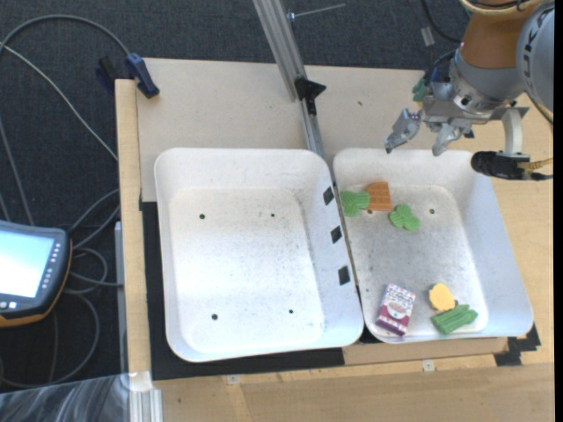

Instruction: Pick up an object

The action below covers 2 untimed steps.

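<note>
My gripper [415, 142] hangs open above the far rim of the right bin [493, 236], with nothing between its fingers. In that bin, near the far left, lie a green piece [354, 202], an orange block [379, 196] and a second green piece [405, 218]. At the bin's near end sit a small maroon-and-white packet [397, 309], a yellow piece [442, 296] and a green ridged piece [454, 318]. All of these lie below and in front of the gripper, apart from it.
The left bin [242, 253] sits beside the right one. A slanted metal post [286, 51] rises from between the bins at the back. A blue clamp [141, 73] grips the bench's far left corner. A tablet [26, 271] lies off the bench at left.
</note>
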Tool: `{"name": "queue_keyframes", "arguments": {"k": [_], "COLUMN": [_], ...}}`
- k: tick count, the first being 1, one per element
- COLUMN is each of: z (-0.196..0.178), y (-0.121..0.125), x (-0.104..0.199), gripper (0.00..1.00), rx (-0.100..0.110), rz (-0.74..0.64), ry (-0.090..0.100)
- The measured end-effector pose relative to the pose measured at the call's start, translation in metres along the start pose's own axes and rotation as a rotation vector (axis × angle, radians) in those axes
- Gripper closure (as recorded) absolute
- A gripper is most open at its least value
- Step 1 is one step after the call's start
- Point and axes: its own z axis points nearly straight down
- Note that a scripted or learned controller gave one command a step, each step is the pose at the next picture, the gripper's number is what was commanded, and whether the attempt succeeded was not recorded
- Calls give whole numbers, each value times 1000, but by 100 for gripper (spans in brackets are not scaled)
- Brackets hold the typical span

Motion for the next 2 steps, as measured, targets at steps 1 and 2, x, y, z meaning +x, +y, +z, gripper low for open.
{"name": "queue_keyframes", "arguments": {"k": [1,2], "z": [61,108], "y": [0,7], "x": [-6,-2], "gripper": [0,0], "rx": [1,-1], "rz": [0,-3], "ry": [1,1]}}
